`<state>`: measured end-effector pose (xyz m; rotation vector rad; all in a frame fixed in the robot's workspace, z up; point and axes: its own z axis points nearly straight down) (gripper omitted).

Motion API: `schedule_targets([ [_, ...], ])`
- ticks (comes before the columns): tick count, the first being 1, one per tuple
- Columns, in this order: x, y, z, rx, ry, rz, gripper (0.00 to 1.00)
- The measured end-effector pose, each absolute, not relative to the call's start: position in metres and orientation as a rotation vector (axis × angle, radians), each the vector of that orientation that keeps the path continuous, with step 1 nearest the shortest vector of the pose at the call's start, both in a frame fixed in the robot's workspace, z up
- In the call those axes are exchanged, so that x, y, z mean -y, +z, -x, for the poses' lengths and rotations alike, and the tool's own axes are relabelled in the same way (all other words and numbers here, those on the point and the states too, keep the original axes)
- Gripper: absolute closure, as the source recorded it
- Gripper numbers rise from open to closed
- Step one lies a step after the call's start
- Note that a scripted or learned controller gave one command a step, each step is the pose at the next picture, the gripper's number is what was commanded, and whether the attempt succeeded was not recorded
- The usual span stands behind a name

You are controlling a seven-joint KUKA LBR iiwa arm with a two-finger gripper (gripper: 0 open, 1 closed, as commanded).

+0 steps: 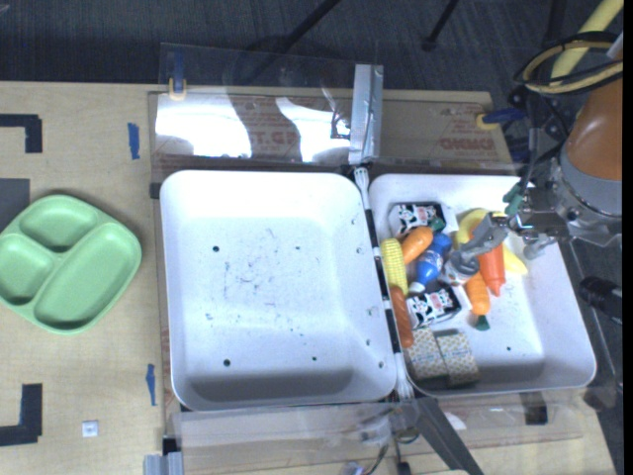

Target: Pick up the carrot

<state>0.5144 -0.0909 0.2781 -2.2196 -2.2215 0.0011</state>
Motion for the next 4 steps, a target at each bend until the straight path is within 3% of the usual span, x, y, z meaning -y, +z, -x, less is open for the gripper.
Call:
schedule_targets([
  [1, 0.149, 0.15, -0.509, 2.282, 0.001, 2.157, 0.0],
  [2, 0.169, 0.086, -0.521, 2.388, -0.005, 2.049, 0.0],
  [3, 0.17, 0.096, -0.522, 2.387, -0.007, 2.055, 1.0],
  [4, 0.121, 0.219, -0.557, 2.271, 0.001, 2.17, 1.0],
])
